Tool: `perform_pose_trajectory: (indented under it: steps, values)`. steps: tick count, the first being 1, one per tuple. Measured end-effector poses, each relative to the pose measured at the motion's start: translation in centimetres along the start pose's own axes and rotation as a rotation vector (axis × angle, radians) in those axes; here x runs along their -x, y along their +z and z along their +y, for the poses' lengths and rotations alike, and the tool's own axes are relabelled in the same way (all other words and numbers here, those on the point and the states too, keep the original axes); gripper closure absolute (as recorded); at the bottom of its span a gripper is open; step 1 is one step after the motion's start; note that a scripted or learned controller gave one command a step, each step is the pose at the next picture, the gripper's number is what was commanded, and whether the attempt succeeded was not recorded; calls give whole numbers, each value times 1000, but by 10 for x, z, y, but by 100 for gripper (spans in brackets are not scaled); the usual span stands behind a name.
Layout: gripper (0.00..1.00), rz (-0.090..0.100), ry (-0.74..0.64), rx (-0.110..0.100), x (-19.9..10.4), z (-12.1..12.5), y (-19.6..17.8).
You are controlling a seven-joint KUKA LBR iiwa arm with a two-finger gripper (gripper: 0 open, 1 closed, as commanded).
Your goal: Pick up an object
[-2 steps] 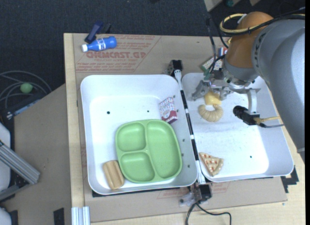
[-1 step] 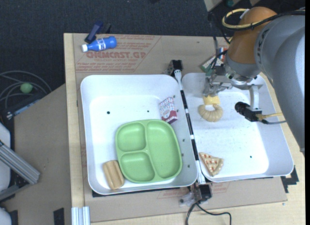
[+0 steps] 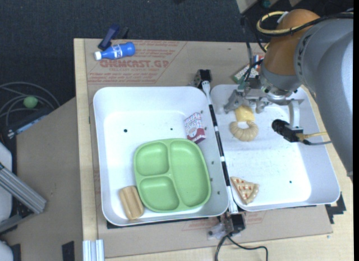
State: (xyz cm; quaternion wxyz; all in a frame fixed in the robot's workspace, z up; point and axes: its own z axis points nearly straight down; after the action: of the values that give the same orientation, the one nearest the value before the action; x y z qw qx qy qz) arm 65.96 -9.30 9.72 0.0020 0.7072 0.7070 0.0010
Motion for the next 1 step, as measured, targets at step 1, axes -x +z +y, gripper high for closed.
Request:
perform_pose_trajectory:
  steps: [1]
  values:
    - [100,-1,0,3,0,1,-11]
